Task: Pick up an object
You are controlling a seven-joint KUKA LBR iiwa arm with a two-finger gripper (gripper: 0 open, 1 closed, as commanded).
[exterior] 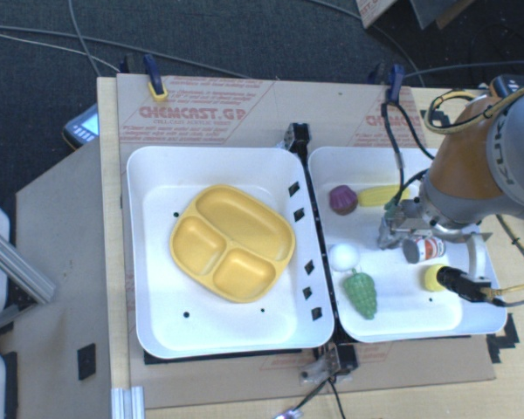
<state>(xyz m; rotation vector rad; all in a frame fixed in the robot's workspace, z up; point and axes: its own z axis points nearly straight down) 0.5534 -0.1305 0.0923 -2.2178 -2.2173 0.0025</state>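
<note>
A slanted overhead view showed two white bins side by side. The left bin held a yellow divided plate. The grey and orange arm reached into the right bin, its gripper low over the floor near the middle. A small red-and-white object lay just beside it and was probably the nearest thing to pick. A yellow object and a purple object lay towards the back, with a white ball and a green object nearer the divider. A good pick would likely mean centring over one item, clear of its neighbours, before closing. Whether the gripper was open or closed could not be told, and nothing was visibly held.
</note>
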